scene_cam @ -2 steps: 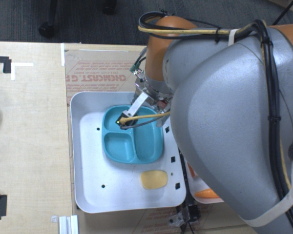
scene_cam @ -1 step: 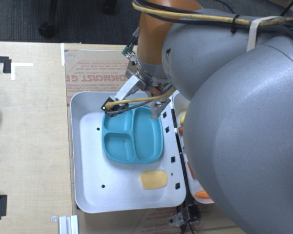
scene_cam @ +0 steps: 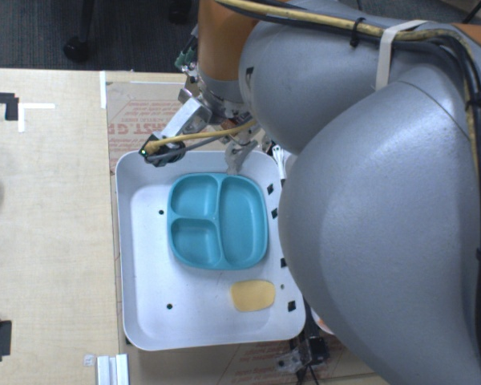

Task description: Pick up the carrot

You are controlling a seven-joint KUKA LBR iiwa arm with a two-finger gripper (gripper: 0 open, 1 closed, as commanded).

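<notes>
End effector (scene_cam: 224,139) hangs at far edge of bin (scene_cam: 136,255), near blue plate (scene_cam: 219,219); grip unreadable.

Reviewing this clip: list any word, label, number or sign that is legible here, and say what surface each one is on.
Red mirrored lettering, partly cut off by the white bin and the gripper: on the brown cardboard sheet under the bin; a few letters show, too partial to read as a word.
Faint red print on the cardboard below the bin's near edge: too blurred to read.
Blue divided plate, yellow piece: no text.
</notes>
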